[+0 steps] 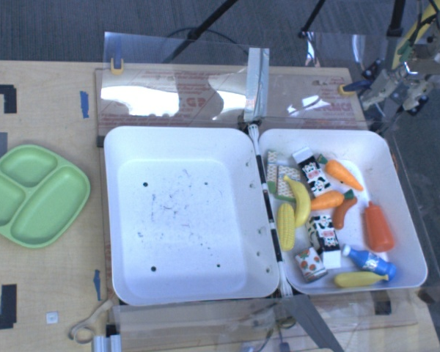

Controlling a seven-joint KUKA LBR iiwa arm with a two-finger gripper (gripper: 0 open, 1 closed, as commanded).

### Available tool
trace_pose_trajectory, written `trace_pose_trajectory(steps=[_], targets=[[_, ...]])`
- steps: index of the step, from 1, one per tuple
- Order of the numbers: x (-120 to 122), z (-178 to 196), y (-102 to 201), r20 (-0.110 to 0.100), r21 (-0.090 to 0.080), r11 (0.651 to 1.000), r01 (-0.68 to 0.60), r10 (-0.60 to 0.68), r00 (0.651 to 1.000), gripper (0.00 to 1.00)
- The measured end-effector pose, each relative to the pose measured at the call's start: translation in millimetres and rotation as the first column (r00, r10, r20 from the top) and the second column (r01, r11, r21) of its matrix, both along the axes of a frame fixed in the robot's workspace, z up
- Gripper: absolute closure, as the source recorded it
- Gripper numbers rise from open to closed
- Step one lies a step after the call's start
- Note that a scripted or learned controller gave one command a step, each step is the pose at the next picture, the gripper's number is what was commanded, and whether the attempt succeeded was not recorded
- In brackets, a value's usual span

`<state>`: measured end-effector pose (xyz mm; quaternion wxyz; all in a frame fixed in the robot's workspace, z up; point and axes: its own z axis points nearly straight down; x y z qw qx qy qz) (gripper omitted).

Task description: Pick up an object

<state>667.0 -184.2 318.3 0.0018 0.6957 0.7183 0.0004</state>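
The right white bin [396, 196] holds a heap of toy food. A yellow banana [301, 200] lies over a yellow corn cob [286, 227]. Beside them are two orange carrots [345, 174], a red-orange bottle [379, 227], two cow-patterned cartons [313, 178] and a blue and white bottle [368, 261]. A second yellow piece [358, 279] lies at the near edge. My gripper [403, 79], grey metal with yellow cables, hangs beyond the bin's far right corner, well away from the objects.
The left white bin [180, 211] with a scuffed floor sits next to the right one, a ridge between them. A green divided plate [33, 194] rests on the wooden bench at far left. Clear plastic screens [176, 86] stand behind both bins.
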Motion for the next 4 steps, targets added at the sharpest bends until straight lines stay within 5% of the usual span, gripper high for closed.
trace_pose_trajectory(steps=[1, 2, 3, 4], targets=[[-19, -98, -39, -0.002, 0.001, 0.976, -0.218, 0.218, 0.976, 0.00], [-19, -221, -32, 0.003, 0.006, 0.931, -0.364, 0.364, 0.931, 0.00], [-14, -166, -25, 0.002, -0.001, 0.934, -0.358, 0.358, 0.934, 0.00], [-51, -232, -23, 0.001, -0.002, 0.867, -0.499, 0.499, 0.867, 0.00]])
